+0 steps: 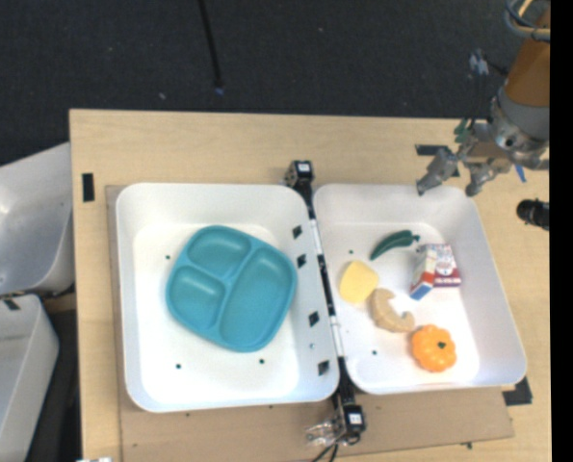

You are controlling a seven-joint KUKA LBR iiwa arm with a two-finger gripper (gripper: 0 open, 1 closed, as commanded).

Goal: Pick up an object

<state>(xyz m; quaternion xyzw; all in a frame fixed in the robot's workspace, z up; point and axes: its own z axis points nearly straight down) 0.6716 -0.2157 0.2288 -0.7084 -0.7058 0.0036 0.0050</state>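
— Above the right bin [488, 248], far corner: gripper [453, 182], fingers spread, nothing between them.
— Objects?
— Inside that bin: green pepper [394, 243], carton [434, 269], yellow block [358, 282], tan piece [390, 312], orange pumpkin [432, 346]. Left of it: blue plate [230, 288].

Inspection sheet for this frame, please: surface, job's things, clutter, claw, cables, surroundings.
Surface: wooden bench bearing left bin and right bin.
Job's things: in right bin, green pepper, yellow block, small carton, tan curved piece, orange pumpkin.
Clutter: blue divided plate in left bin.
Claw: claw open, holding nothing, above right bin's far edge.
Cables: dark cable beyond bench.
Surroundings: dark floor, white containers at left.
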